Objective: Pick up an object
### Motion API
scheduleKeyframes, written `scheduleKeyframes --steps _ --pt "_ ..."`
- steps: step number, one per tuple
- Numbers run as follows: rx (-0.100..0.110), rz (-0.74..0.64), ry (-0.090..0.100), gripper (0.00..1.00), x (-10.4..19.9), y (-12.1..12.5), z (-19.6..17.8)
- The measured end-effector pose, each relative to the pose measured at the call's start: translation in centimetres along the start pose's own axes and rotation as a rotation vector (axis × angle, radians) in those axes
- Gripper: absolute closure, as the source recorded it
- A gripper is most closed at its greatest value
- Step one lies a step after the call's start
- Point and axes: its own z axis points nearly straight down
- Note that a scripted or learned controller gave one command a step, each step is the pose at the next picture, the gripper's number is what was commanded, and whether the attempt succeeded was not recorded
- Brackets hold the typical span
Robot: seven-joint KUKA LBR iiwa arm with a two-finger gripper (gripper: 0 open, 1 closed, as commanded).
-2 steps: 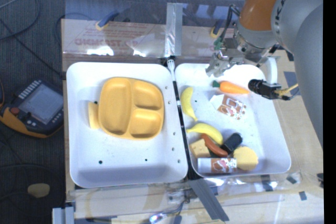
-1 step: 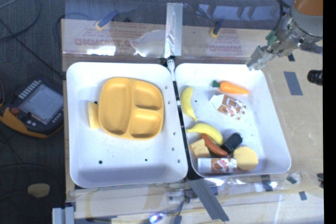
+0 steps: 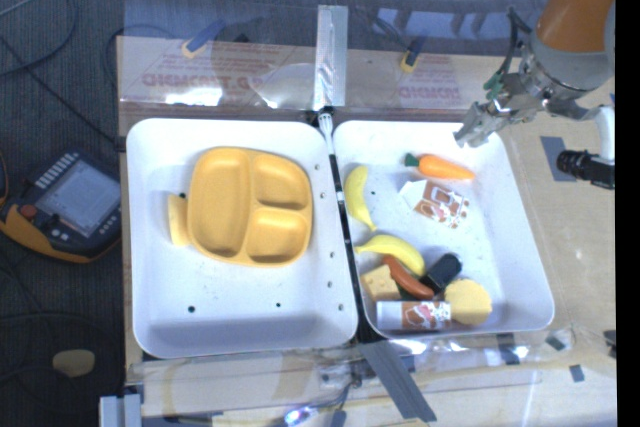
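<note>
Grey metal, the gripper (image 3: 478,131) hangs over the right bin's (image 3: 520,215) far rim, carrying nothing; whether it is released or clenched I cannot tell. The carrot (image 3: 443,166) lies nearest, just below, untouched. The pick looks barely begun: descent, grasp and lift remain.

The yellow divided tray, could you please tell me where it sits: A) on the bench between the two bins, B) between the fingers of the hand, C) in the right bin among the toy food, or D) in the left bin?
D: the yellow divided tray lies flat in the left bin, while the carrot and bananas are in the right bin.
</note>
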Motion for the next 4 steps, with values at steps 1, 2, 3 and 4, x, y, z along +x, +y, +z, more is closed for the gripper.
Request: scheduleKeyframes --steps 1,2,3,4 --pt "-0.004 -0.478 0.001 1.00 0.0 3.3 16.6" --pt "0.011 -0.480 0.015 0.00 0.3 3.0 16.8" --pt "-0.014 -0.503 -0.006 0.00 -3.0 -1.7 17.6" --pt "-0.008 -0.320 0.007 0.00 -6.4 1.7 17.8"
